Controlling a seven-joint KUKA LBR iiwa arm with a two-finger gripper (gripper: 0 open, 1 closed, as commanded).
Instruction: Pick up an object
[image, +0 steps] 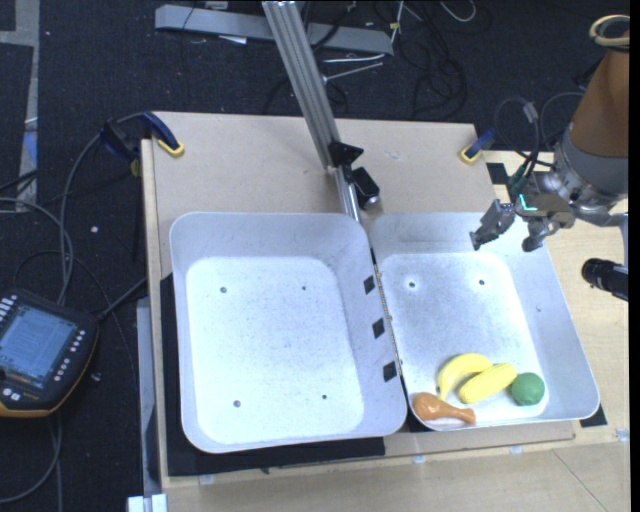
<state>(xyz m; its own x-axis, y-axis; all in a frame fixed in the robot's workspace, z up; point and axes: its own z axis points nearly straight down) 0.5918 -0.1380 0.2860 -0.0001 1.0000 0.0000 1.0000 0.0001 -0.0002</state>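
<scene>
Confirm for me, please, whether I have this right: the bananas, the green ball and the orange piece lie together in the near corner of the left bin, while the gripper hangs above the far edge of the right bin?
Not quite: the camera view shows the bananas, the green ball and the orange piece together in the near corner of the right bin, not the left bin. The rest stands: the gripper hangs above the right bin's far edge.

One fixed camera looks down at a slant from above the table's (250, 165) near edge, far enough to take in both bins (270, 330) and surrounding floor (70, 120).
</scene>
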